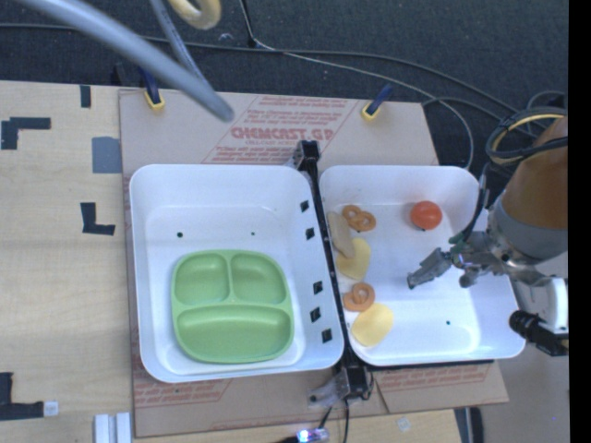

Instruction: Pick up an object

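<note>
Risk: hand [423,275], finger state unreadable, hovers mid right bin [462,340], nothing gripped. Red ball [426,215] near far wall may roll off; flat yellow pieces [371,324] by divider resist pinching.

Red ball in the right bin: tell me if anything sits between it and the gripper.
Nothing visible does. The red ball lies alone near the right bin's far wall, and the gripper hangs above bare white floor just nearer the camera. The pretzel and yellow pieces lie off toward the divider.
</note>
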Tool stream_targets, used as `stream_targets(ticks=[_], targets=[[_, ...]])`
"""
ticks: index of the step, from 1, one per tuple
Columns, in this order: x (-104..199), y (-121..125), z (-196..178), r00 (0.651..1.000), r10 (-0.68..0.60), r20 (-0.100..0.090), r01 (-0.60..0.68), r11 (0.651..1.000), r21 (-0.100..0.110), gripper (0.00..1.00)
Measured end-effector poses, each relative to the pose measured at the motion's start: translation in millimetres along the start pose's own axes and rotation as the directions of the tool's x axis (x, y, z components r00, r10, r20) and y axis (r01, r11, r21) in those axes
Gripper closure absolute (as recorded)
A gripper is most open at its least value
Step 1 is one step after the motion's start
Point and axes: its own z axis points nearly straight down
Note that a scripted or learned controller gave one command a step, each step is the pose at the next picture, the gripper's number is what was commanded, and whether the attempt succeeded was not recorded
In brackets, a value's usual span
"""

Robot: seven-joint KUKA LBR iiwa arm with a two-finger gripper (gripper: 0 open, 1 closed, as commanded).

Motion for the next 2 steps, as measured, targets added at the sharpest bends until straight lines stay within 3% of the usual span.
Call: stream_targets(ticks=[1,2], targets=[[0,3,-6,1.000,-0.004,0.002,0.004,1.000,-0.012,0.00],[-9,5,49,1.000,-0.003,0.001,0.003,1.000,-0.009,0.00]])
